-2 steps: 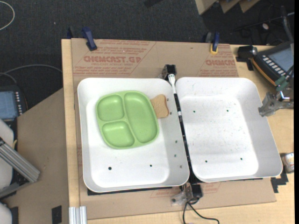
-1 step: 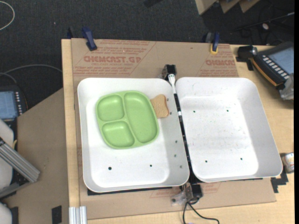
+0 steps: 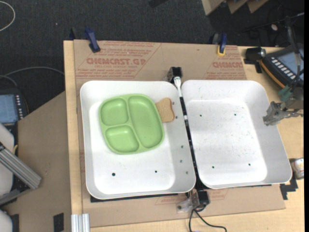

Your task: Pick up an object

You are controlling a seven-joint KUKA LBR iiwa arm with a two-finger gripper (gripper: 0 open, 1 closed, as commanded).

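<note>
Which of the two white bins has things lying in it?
The left bin. A green divided plate lies in it, with a small tan piece at the plate's right edge, while the right bin shows bare speckled floor.

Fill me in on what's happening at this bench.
A robot arm is set up to pick up an object from two white bins. Its hand sits at the right edge of the right bin, away from anything to grab. The left bin holds a green divided plate with a small tan piece touching its right rim. Nothing has been picked up yet.
</note>
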